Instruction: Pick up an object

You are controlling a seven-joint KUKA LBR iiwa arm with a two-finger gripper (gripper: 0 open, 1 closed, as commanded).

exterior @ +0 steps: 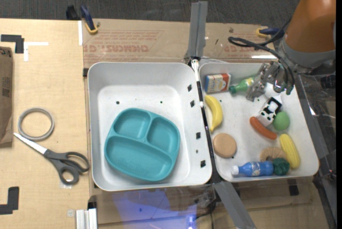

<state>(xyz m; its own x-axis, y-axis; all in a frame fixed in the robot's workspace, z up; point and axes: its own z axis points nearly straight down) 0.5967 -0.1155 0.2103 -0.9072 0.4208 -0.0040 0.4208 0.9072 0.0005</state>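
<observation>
A grey arm reaches from the right over the right bin (307,132), its hand (270,81) low at the back, near a green bottle (243,85) and carton (217,83). Whether the hand grips anything cannot be told. The toy banana (214,111) lies by the left wall: light, stiff, smooth, best pinched across its middle

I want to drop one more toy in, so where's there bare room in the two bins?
Left bin: bare floor along the back wall and both back corners, behind the teal plate. Right bin: one small patch mid-floor, between banana, cookie and hot dog. Its back and right side are crowded, with the gripper over them.
</observation>
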